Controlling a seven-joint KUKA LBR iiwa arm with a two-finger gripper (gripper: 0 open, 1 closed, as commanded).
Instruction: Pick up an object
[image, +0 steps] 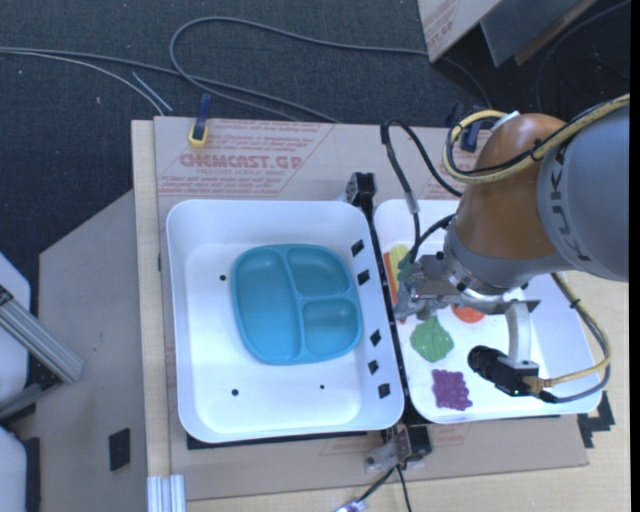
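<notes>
The right bin (572, 345) holds several small items. A green lumpy piece (432, 341) lies near its left wall, and a purple bunch (450, 388) lies just in front of it. A red-orange piece (468, 314) peeks out from under the arm. A yellow and green piece (397, 262) sits against the left wall. My gripper (428, 292) hangs low over the left part of this bin, just above the green piece. The grey and orange wrist covers it from above and hides the bin's middle.
The left bin (185, 300) holds a blue divided plate (297, 302). A black divider with clips (372, 300) runs between the bins. A black part on a cable (500, 371) hangs off the arm over the right bin's front. Cables trail behind the bench.
</notes>
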